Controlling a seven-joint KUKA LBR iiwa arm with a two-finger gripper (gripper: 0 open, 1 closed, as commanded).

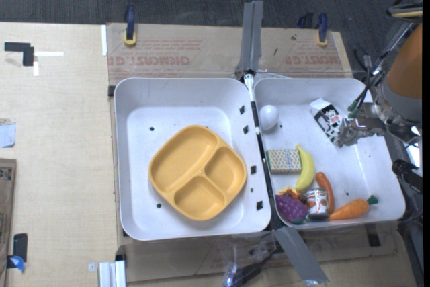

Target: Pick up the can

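Observation:
The can point(317, 203) is small, with a red and white label. It stands near the front edge of the right bin point(376, 165), between purple grapes point(290, 205) and an orange carrot point(349, 209). A red sausage point(325, 185) lies right behind it. My gripper point(347, 134) hangs at the bin's right side, well behind and to the right of the can, close to a small black-and-white carton point(326, 119). Nothing of the can touches it.
The right bin also holds a white ball point(268, 116), a beige box point(283, 160) and a banana point(306, 169). The left bin point(134, 144) holds a yellow divided plate point(197, 172). A grey divider point(252, 37) rises between the bins at the back.

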